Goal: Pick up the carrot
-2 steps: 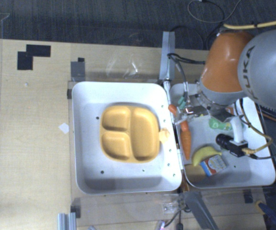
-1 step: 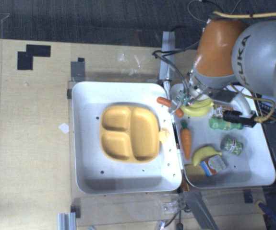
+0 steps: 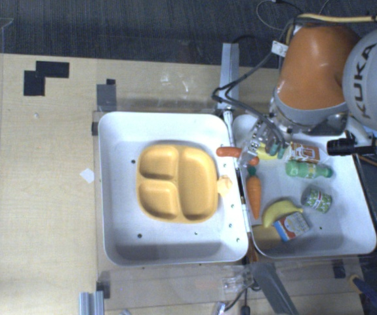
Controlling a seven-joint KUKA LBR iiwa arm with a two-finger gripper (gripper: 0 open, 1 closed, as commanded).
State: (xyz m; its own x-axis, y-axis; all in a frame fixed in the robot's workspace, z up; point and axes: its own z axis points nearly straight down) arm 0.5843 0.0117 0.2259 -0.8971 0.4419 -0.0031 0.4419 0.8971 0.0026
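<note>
Carrot (image 3: pixel 254 195) lying along the right bin's (image 3: pixel 365 238) left wall, banana (image 3: pixel 280 210) touching its lower end, gripper (image 3: pixel 261 143) hovering above near a small red-and-green piece (image 3: pixel 249 159), finger state impossible to tell, green bottle (image 3: pixel 308 170) and can (image 3: pixel 317 199) sitting further right, yellow divided tray (image 3: pixel 177 181) resting in the left bin (image 3: pixel 116 228).

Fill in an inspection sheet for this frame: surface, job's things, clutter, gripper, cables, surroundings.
Surface: two white bins side by side, left bin and right bin, on a pale bench.
Job's things: carrot lying in the right bin along its left wall, leafy end toward the gripper.
Clutter: yellow divided tray in the left bin; in the right bin a banana, green bottle, small can and snack packet.
Gripper: gripper over the right bin's far left corner, above the carrot's top; finger state unclear.
Cables: black cable running to the wrist.
Surroundings: dark floor behind the bench.
</note>
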